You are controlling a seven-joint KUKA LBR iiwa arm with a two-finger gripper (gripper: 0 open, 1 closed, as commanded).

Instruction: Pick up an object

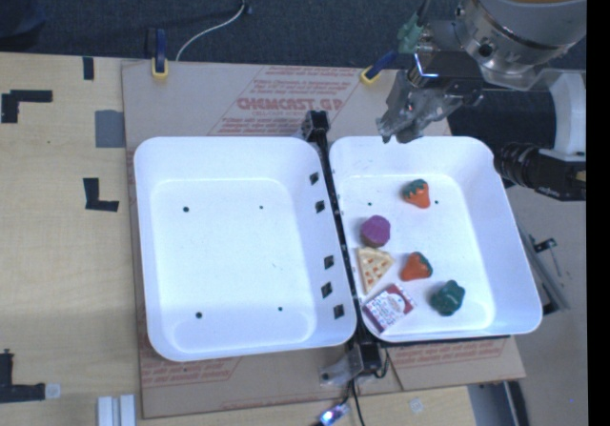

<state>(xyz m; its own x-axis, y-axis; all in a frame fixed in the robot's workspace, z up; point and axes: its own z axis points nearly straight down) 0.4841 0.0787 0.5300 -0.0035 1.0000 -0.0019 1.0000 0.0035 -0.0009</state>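
Gripper (404, 129), fingers' state unclear, hangs over the right bin (496, 224), which holds a purple piece (376, 230), cheese wedge (373, 268) and red packet (387, 308).

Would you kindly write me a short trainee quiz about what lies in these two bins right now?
1. True or false: the purple toy lies in the left bin.
2. Which lies nearest the right bin's front edge: A) cheese wedge B) red packet C) purple toy?
3. The pincer hovers over the right bin's ____ rim.

Key: 1 false; 2 B; 3 far.
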